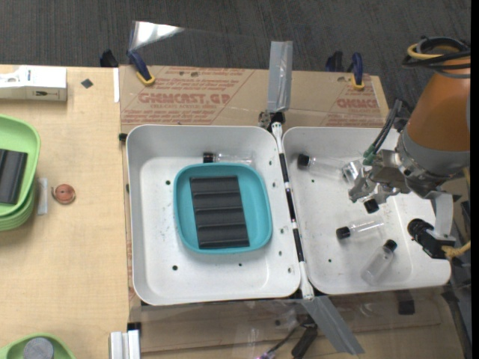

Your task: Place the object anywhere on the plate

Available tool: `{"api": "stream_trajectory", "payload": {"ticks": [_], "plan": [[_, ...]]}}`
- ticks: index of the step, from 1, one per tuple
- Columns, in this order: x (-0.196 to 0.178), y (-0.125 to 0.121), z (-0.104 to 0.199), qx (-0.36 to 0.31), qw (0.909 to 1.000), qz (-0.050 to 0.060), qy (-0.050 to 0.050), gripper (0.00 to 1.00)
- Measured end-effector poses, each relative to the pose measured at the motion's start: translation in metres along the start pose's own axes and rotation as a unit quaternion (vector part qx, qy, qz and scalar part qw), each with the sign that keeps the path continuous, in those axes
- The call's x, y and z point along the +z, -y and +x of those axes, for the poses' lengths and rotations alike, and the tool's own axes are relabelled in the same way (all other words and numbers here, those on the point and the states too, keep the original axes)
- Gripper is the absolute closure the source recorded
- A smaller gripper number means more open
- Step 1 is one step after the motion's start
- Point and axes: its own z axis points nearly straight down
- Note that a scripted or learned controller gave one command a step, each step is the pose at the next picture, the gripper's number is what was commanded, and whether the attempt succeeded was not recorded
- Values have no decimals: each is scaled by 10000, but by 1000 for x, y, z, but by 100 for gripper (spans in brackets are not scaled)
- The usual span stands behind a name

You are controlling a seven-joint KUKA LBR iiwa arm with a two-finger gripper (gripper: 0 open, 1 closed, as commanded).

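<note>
Pale wooden bench [75,275] carried two shallow white bins side by side, a printed cardboard sheet [224,96] tucked behind them. Grey arm with the orange band [441,111] reached in from the right, over the right white bin [329,275].

Left white bin [150,275] held the teal square plastic plate [258,200], with a black ribbed insert [218,212] lying in it.

Gripper [367,188] hung low over the right bin's upper middle. Whether it was open or closed could not be told, and nothing could be seen in its hold.

Clear plastic vials with black caps lay scattered on the right bin floor: one near the top-left corner [310,161], one just below the gripper [355,230], one lower right [380,262].

Judged risks: the vials look round and slick, so a pinch slightly off centre could roll one aside or squirt it out. The raised wall between the bins could catch a low carry.
</note>
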Motion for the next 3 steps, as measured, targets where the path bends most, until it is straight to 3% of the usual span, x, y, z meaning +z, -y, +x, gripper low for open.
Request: {"api": "stream_trajectory", "payload": {"ticks": [1, 2, 3], "plan": [[29, 9, 71, -923, 9957, 2, 2, 100], [29, 9, 152, -1620, 9868, -2, 8, 100], [29, 9, 152, -1615, 9869, -3, 8, 0]]}}
